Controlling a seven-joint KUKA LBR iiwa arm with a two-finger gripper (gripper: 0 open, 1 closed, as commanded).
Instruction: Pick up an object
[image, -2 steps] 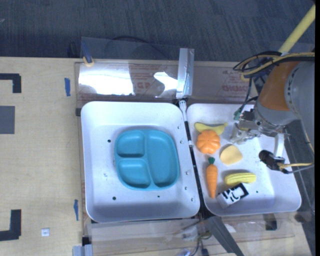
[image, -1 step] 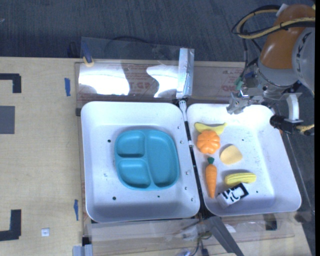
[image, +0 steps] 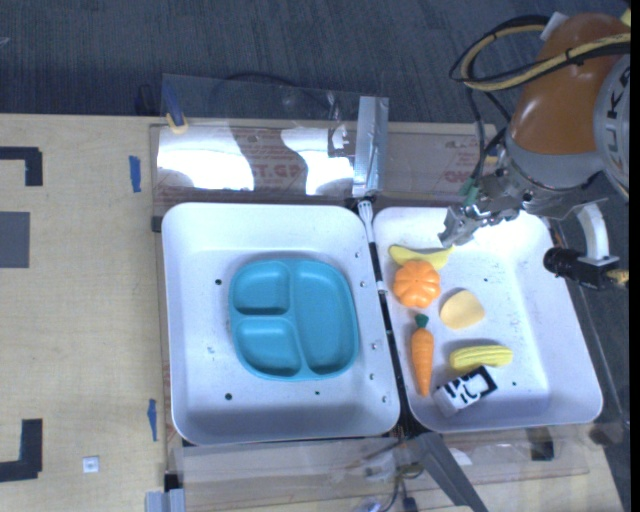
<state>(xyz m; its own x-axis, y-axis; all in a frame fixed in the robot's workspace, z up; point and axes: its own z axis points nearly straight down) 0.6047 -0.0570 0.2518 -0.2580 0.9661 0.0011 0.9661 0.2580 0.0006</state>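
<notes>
The camera view showed two shallow white bins side by side on the bench. The left bin (image: 190, 300) held a blue divided plate (image: 294, 316), lying near its middle with three compartments. The right bin (image: 560, 340) held the small things, gathered toward its left half: a yellow banana (image: 412, 256) at the far end, an orange pumpkin (image: 417, 284) just near of it and touching it, a pale yellow lemon-like piece (image: 461, 309) to the pumpkin's right, a carrot (image: 423, 358) lying lengthwise along the left wall with its green top pointing far, a yellow corn cob (image: 481, 355) to the carrot's right, and a black-and-white block (image: 468, 388) at the near edge beside the carrot's tip. The grey arm with its orange band (image: 560, 110) reached in from the right, and the gripper (image: 458, 229) hung over the far part of the right bin, just right of the banana. Whether it was wide or narrow I could not tell, as the tip was small and lost in glare. Nothing was seen in its grasp.
</notes>
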